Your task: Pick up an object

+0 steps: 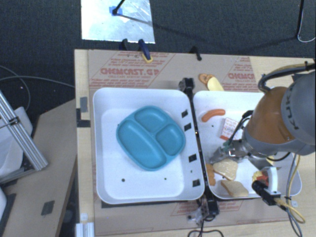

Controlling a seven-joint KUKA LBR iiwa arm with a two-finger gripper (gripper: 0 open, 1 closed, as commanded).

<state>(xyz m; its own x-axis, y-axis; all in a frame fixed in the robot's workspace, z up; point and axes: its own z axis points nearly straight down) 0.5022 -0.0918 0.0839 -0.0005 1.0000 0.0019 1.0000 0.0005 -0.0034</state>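
Honestly, the claw (220,154) sits low in the right bin (207,102) over the toast piece (226,169), can't tell its state, so I'd center on one item before closing, not the cluttered pile.

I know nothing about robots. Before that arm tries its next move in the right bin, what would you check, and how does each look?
1. Pincer is over the right bin: ok.
2. A target is within reach, the pale sandwich piece beside it: ok.
3. Something already held in the pincer: cannot tell.
4. Neighbours crowd the target, a bread slice close below: not ok.
5. Sausage and small card lie apart from the pincer: ok.
6. Blue tray sits in the left bin, away from the arm: ok.
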